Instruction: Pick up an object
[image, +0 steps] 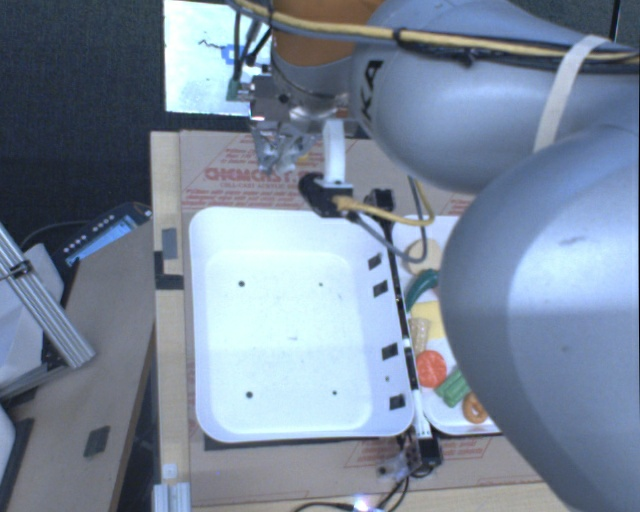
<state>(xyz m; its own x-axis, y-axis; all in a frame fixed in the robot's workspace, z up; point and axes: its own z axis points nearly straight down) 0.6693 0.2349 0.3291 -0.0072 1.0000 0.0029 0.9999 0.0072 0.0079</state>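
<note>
My gripper (279, 152) hangs above the cardboard just behind the back edge of the left white bin (290, 330), away from the objects. In the right bin (440, 420), several small things lie along its left side: a dark green piece (422, 284), a pale yellow block (426, 326), a red-orange round thing (431, 368), a light green piece (453, 387) and a small orange ring (474, 409). The arm's grey body hides most of the right bin.
A black divider with clips (398, 320) runs between the two bins. Cardboard (215, 180) lies under the bins. On the left stand a metal rail (45, 310) and a dark device (100, 232) off the bench.
</note>
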